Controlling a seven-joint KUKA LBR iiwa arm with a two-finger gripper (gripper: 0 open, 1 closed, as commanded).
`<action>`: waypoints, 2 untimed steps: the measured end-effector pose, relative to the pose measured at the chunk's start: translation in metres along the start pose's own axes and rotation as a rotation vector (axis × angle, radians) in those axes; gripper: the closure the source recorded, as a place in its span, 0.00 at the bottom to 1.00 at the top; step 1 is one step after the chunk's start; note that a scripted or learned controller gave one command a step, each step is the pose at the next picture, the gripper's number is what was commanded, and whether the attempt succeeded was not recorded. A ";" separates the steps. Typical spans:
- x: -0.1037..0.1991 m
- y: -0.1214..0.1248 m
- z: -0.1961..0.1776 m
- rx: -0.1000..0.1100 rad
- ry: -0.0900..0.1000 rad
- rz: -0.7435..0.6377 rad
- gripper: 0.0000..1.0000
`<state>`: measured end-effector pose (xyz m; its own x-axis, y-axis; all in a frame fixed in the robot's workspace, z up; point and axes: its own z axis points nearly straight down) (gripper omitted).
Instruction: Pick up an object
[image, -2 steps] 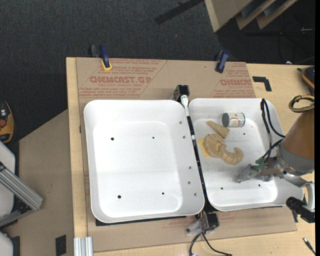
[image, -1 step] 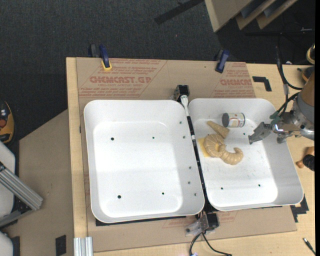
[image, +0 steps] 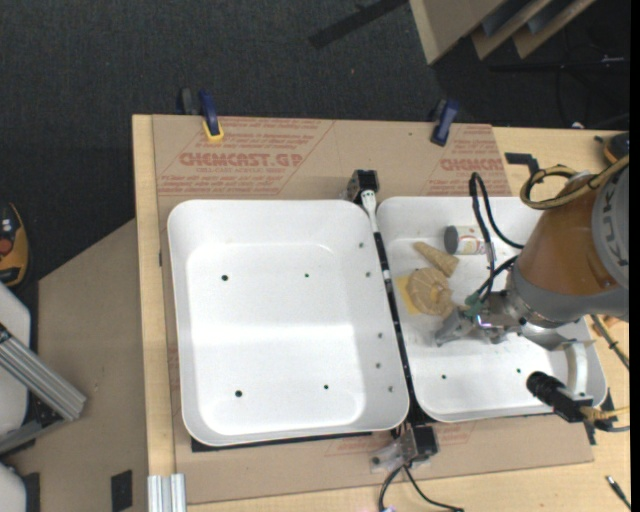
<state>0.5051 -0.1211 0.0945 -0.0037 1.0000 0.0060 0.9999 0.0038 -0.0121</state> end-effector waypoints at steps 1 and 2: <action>-0.036 0.060 0.009 -0.018 -0.010 0.002 0.00; -0.030 0.034 0.009 -0.008 -0.004 0.004 0.00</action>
